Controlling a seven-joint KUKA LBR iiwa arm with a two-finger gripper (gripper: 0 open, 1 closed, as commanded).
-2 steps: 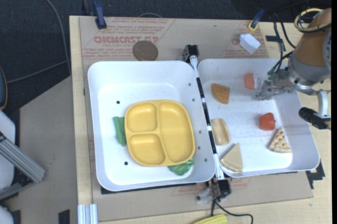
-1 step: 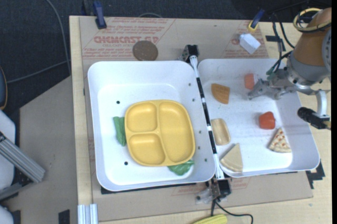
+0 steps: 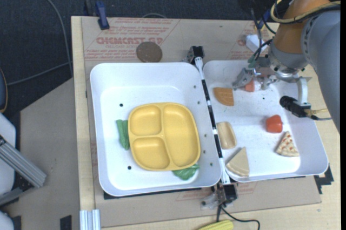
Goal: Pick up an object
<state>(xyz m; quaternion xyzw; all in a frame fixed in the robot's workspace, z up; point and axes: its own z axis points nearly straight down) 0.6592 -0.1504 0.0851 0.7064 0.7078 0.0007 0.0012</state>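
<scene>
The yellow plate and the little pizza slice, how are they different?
The yellow plate lies in the left bin; the pizza slice lies in the right bin. The plate is far bigger than the slice. The plate is a rounded rectangle with three compartments; the slice is a triangle. The plate is plain yellow; the slice looks pale with reddish spots. Both lie flat, away from the hand.

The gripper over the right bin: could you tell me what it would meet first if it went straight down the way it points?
Probably the small red-orange piece beside the gripper, or else the bare bin floor; depth is unclear here.
</scene>
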